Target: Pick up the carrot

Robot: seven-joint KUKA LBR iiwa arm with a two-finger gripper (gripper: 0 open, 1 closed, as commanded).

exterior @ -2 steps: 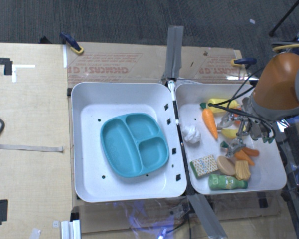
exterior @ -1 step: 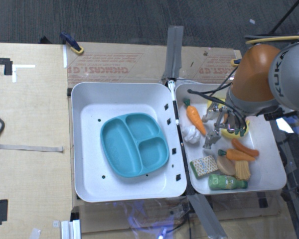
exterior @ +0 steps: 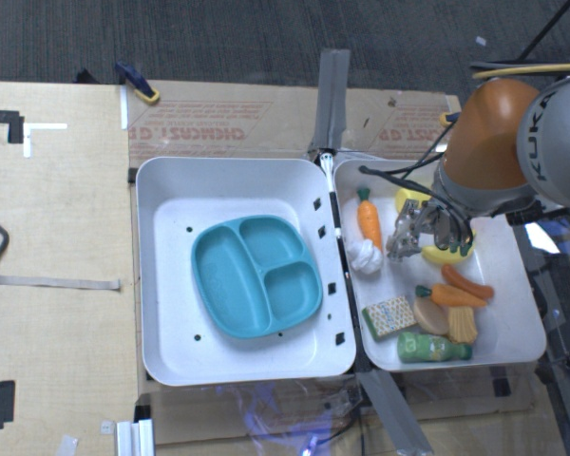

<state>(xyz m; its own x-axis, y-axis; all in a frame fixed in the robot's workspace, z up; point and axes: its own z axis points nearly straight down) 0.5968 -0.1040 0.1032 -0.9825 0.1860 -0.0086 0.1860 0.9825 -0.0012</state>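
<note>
Hand [exterior: 406, 240] of mine hovers beside the carrot [exterior: 369, 221], grip state unclear; carrot lies lengthwise, green top toward the right bin's [exterior: 513, 345] far edge.

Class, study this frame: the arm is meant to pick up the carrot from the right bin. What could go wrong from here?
1. The carrot lies close to the bin's left wall with a white item touching its lower end, so the fingers may hit either.
2. The gripper hangs to the carrot's right, beside a yellow item, and may grab that.
3. Similar orange pieces lie nearby and could be mistaken for the carrot.
</note>
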